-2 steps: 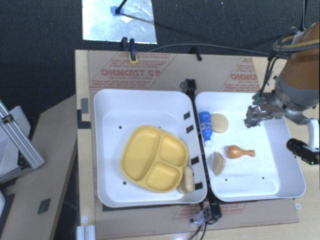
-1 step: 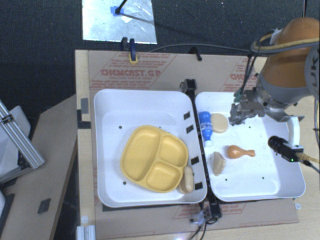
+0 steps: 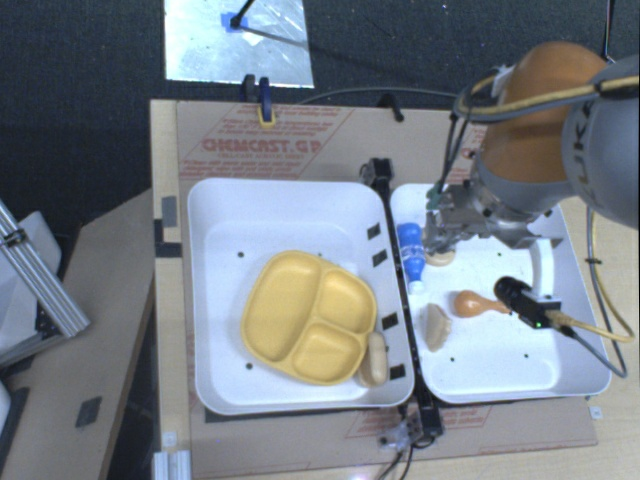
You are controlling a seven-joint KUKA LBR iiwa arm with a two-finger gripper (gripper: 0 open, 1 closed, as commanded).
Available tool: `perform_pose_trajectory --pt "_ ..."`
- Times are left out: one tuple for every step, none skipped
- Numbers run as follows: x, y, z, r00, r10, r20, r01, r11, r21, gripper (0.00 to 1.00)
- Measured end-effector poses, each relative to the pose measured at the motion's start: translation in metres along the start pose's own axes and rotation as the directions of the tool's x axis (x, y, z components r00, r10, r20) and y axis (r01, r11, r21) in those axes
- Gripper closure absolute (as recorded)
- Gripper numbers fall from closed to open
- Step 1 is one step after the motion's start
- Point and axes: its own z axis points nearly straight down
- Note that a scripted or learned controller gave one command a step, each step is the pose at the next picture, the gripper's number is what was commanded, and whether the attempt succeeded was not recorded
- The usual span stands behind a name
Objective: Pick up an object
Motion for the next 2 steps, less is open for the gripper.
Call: perform_pose_trajectory --pt "0.051 0.012 -0.001 1.000 -0.001 0.000 0.001 1.000 -0.003 1.00" --pt "0.093 0.017 0.016 1.000 0.000 0.000 0.000 1.000 0.000 1.00"
